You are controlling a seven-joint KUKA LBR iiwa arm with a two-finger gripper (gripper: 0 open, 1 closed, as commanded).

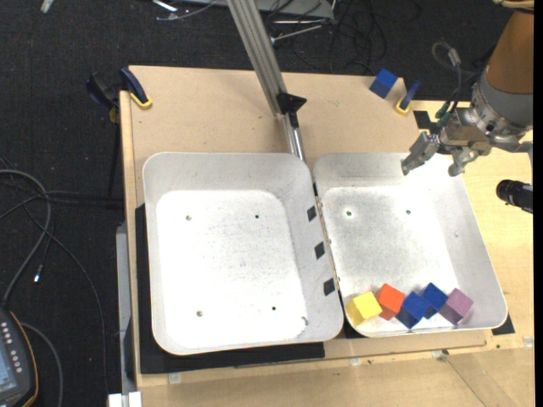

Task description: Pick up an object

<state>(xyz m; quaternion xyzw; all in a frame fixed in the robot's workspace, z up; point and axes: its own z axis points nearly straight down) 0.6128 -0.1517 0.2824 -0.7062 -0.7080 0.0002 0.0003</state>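
**Gripper up high, blocks down low**

The two-finger gripper [438, 158] hangs over the far edge of the right-hand shallow white bin [441, 219], fingers spread, nothing between them. Well apart, along that bin's near wall, sit the small cubes: yellow cube [365, 307], orange cube [390, 299], two blue cubes [422, 304], purple cube [457, 305], huddled close together.

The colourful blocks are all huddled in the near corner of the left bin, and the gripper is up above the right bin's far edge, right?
Not quite. The camera view shows the blocks in the right bin, not the left. The gripper is indeed above its far edge.
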